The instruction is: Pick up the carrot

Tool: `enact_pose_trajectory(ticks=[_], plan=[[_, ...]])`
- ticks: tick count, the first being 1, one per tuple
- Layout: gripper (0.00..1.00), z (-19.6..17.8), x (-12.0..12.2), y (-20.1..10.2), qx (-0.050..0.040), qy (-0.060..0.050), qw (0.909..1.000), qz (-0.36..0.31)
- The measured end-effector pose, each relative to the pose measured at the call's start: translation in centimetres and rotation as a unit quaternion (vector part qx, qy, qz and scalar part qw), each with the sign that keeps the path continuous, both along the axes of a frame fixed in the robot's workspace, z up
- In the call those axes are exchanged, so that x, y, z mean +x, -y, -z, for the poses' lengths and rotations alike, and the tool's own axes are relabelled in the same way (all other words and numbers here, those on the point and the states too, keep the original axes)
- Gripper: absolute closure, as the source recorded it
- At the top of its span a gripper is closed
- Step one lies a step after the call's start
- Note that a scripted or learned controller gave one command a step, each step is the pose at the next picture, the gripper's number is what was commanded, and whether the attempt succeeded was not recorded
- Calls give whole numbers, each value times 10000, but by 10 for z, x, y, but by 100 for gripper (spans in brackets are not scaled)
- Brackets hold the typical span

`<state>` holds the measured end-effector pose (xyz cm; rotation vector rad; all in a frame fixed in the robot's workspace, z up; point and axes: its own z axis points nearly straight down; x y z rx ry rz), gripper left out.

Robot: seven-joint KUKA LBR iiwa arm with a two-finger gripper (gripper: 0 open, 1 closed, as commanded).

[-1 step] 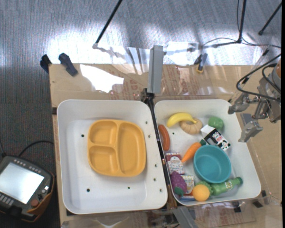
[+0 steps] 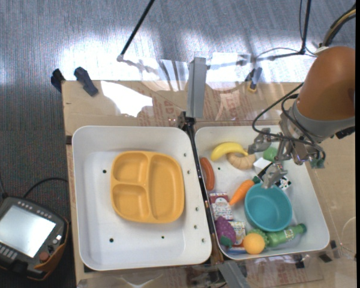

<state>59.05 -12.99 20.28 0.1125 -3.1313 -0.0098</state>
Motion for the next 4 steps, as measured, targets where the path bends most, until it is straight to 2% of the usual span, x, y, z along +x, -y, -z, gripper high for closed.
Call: enact_pose_trajectory(ticks=[1, 2, 3, 4], plan=[[0, 115, -12, -17, -14, -1, 10000, -90], [0, 111, -34, -40, -67, 111, 9999, -79], [0, 112, -17, -40, -79, 67, 9993, 348], [0, 113, -16, -39, -91, 62, 9985, 542]])
